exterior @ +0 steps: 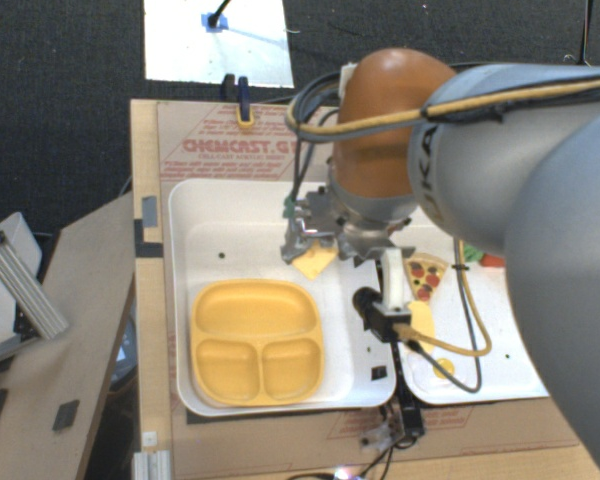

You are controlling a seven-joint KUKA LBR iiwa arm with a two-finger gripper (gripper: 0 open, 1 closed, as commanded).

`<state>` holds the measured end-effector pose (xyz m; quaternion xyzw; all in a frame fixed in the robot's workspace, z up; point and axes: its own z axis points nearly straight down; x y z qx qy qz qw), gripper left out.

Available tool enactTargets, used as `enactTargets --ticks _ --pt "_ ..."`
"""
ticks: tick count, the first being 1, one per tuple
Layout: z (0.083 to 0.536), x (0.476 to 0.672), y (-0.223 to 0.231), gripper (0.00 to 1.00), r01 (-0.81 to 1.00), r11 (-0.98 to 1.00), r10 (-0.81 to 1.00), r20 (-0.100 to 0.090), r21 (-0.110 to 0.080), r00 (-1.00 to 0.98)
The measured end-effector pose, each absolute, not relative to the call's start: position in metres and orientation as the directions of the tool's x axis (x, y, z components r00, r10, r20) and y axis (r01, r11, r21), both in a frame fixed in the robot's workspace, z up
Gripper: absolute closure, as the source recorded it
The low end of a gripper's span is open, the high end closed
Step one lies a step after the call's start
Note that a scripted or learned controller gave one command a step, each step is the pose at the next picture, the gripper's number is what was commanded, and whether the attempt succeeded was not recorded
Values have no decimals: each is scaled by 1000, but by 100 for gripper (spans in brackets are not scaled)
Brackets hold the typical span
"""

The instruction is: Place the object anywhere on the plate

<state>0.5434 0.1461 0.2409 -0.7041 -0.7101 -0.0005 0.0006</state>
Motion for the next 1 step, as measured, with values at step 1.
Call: enactTargets --ticks 1 --pt "242 544 144 0 1000 4 1000 1 1 -4"
